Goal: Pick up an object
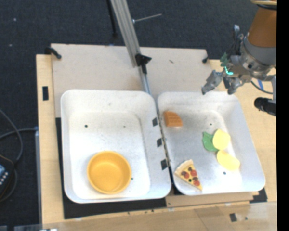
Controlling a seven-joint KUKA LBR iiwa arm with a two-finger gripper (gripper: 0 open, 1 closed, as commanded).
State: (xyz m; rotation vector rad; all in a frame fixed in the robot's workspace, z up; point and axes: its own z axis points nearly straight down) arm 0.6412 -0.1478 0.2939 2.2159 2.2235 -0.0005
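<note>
Round yellow bowl (109, 172) (glossy) — gripper (220, 84) splayed

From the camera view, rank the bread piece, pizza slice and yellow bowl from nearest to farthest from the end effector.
From the end effector:
1. Bread piece, right bin, upper left corner.
2. Pizza slice, right bin, lower left edge.
3. Yellow bowl, left bin, lower part.

Arm with orange band above the wrist, entering from the upper right and pointing downward. Gripper (220, 84) at its lower end, two fingers (210, 84) spread apart, nothing between the jaws.
</note>
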